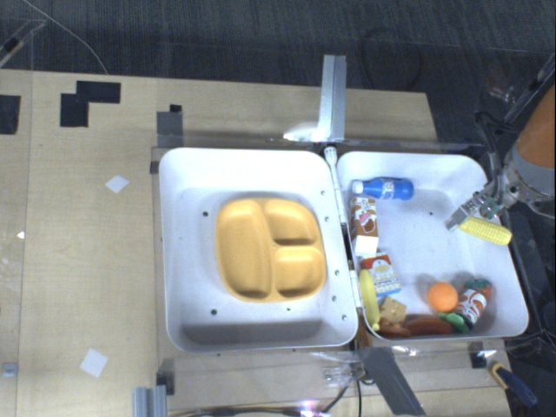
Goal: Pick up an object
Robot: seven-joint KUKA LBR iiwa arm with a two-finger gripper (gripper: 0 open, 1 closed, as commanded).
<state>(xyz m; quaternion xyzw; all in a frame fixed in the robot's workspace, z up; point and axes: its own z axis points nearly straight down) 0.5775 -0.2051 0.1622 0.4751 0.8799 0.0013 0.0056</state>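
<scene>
My gripper [473, 208] hangs over the right side of the right bin [434, 165], coming in from the arm at the right edge. A yellow corn cob [486, 230] lies right under and against the gripper's tip; whether it is gripped or just resting on the bin floor is unclear. Elsewhere in this bin are a blue bottle [383, 188], a brown and white carton [364, 220], a snack packet [382, 275], a banana [368, 298], an orange [443, 297], a small ketchup bottle [473, 302] and a sausage [421, 325].
The left bin [187, 233] holds a yellow divided tray [268, 248]. A metal post [334, 94] stands behind the wall where the two bins meet. The wooden bench [78, 250] spreads out to the left.
</scene>
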